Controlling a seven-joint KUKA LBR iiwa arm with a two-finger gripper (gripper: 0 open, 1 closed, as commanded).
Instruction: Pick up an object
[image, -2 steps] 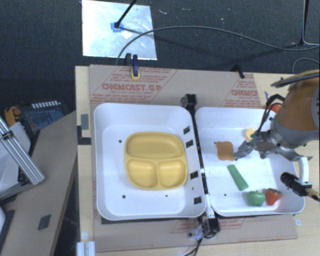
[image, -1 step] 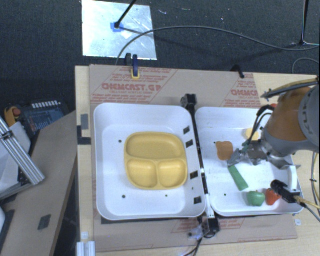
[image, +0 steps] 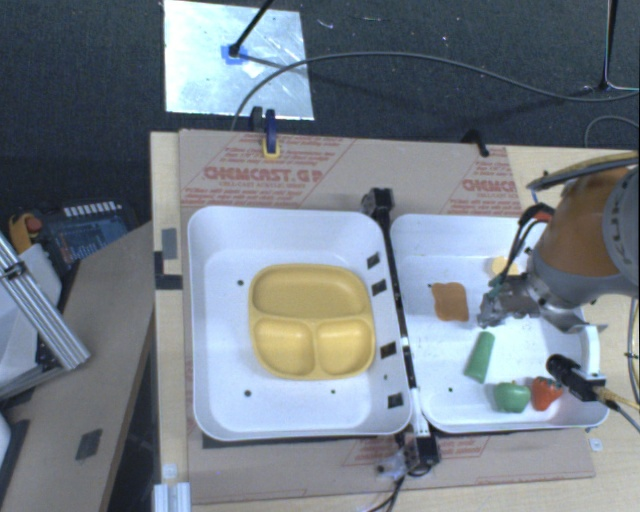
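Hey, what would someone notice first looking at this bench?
The yellow tray with three compartments, sitting in the middle of the left bin. Next, the arm reaching in from the right over the right bin, its gripper low between a brown piece and a green stick.

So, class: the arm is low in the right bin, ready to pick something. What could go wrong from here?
1. The end effector sits between the brown piece and the green stick; it may close on neither, or nudge one away.
2. The green ball and orange piece touch in the corner, so grasping one could drag the other.
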